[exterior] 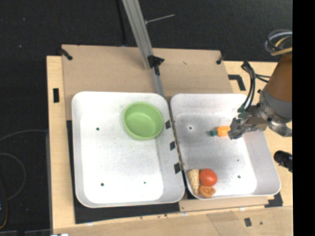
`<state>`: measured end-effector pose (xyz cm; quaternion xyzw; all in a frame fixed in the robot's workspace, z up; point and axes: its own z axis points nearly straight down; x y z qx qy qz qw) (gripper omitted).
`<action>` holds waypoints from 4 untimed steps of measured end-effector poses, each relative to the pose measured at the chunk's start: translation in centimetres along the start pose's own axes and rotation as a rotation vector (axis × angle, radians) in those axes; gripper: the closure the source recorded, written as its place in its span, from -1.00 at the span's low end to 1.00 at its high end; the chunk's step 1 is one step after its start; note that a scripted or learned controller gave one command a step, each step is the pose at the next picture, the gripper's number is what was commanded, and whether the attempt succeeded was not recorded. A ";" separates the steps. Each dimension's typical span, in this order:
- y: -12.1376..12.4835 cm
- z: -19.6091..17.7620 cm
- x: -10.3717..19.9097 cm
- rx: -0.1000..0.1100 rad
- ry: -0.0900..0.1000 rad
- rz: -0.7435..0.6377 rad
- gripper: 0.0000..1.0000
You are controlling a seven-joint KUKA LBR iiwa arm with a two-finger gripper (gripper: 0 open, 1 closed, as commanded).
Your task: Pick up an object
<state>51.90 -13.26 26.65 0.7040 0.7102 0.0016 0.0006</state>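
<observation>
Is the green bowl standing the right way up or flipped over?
Right way up. The green bowl sits in the left bin with its rim on top and its hollow inside showing.

Two white bins [98, 181] carry fine dark speckles. A lime-green bowl [143, 121] shows in the left one. The right one shows an orange carrot [222, 131] with a green tip, a red tomato [208, 176] and a tan piece [194, 179].

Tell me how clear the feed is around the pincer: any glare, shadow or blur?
Camera view: lighting is even, with no strong glare on the white bins; the pincer looks dark and soft, its fingers hard to make out; the small orange object beside it is blurry, its contact unclear.
</observation>
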 end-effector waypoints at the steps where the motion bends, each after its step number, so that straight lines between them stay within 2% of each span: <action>1: -0.1 -0.6 4.9 0.001 0.001 0.000 1.00; 3: -1.3 2.0 15.2 0.003 0.000 0.002 1.00; 4: -1.0 3.1 20.0 0.005 0.000 0.002 1.00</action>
